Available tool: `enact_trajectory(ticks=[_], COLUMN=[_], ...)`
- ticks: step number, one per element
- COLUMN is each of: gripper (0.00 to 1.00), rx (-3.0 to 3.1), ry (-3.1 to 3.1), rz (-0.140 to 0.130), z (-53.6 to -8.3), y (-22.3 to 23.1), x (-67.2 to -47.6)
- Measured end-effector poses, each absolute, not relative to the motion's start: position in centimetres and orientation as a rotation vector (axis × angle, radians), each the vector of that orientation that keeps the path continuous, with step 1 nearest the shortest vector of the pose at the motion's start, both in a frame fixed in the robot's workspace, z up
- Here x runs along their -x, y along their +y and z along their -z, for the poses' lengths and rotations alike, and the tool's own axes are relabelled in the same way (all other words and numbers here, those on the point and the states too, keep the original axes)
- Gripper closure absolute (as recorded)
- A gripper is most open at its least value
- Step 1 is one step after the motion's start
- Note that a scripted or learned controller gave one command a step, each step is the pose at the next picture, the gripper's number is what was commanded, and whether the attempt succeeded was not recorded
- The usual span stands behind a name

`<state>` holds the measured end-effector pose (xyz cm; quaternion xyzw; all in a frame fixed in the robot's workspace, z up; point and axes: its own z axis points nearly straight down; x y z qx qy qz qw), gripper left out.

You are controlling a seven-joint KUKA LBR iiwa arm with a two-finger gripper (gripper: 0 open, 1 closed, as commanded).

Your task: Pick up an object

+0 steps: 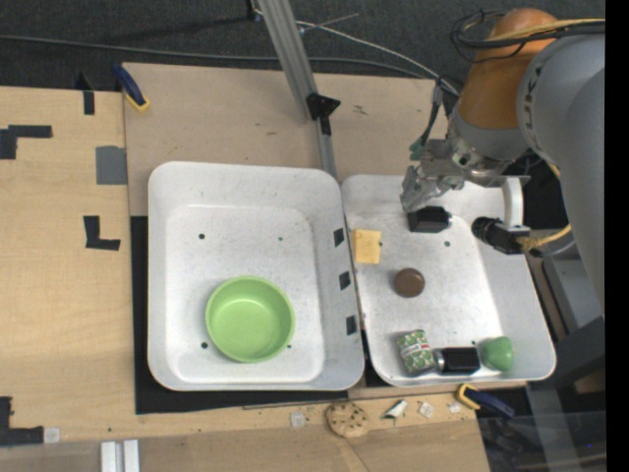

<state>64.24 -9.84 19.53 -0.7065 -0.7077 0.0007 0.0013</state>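
The right bin (511,293) holds a yellow sponge-like block (367,246) near its left wall, a round brown object (409,282) in the middle, and a green patterned block (415,351), a black object (458,361) and a green rounded object (497,353) along its front edge. My gripper (427,214) hangs over the back of the right bin, above and to the right of the yellow block. Its dark tip is low near the bin floor. I see nothing between its fingers.
The left bin (187,205) holds a green bowl (249,319). A metal pole (295,57) slants down to the gap between the bins. A cookie-like disc (345,419) and small scraps lie on the bench in front of the bins.
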Motion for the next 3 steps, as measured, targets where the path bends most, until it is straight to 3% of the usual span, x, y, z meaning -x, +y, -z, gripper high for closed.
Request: enact_trajectory(ticks=[1, 2, 3], gripper=[0.00, 0.00, 0.00], rx=[2.218, 2.216, 2.220], ry=[-2.222, -2.216, -2.221], rz=[-0.002, -0.014, -0.003], z=[-19.5, -13.1, -9.9], y=[-9.8, -10.2, -10.1], x=[-64.2, -63.3, -63.3])
